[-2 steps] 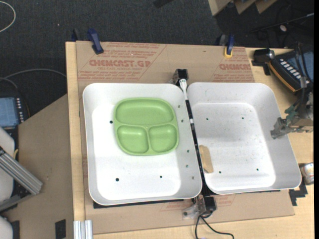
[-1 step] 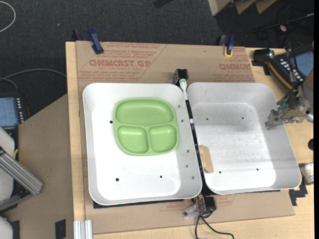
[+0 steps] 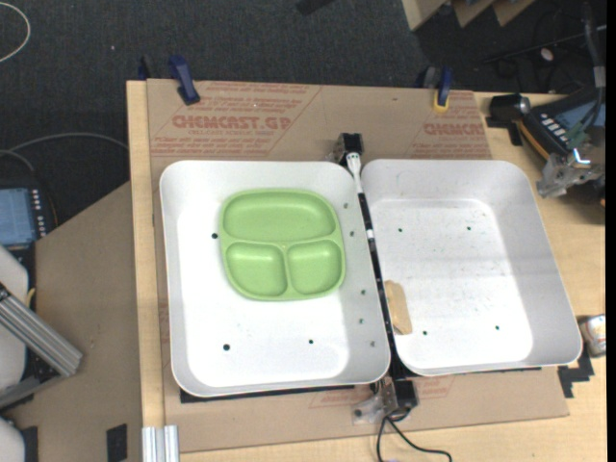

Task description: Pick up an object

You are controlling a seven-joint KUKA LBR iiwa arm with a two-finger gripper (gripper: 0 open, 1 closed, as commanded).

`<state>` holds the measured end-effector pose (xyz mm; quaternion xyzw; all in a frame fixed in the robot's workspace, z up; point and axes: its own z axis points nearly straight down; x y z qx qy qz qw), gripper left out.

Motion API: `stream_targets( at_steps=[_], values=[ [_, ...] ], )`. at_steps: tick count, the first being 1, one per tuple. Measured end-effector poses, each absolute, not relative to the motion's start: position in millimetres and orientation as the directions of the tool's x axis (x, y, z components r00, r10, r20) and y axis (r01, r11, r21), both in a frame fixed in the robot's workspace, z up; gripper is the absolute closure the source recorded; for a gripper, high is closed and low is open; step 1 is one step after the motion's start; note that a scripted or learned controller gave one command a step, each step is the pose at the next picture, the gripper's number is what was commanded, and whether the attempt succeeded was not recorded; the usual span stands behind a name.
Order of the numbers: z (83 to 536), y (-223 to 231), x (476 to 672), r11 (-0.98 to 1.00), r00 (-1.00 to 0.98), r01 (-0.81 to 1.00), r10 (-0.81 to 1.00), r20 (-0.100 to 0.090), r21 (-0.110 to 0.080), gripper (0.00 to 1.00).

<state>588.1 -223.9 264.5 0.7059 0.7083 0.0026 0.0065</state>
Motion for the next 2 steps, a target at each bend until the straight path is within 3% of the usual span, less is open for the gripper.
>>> stream_targets(
  at_steps=[1,2],
  values=[
    [222,-222,669.8,0.004,-0.004,1.000,1.000,-0.002,0.006,1.00],
    [385,-180,659.6,0.006,-0.006,1.000,1.000,-0.005,0.021,1.00]
  ],
)
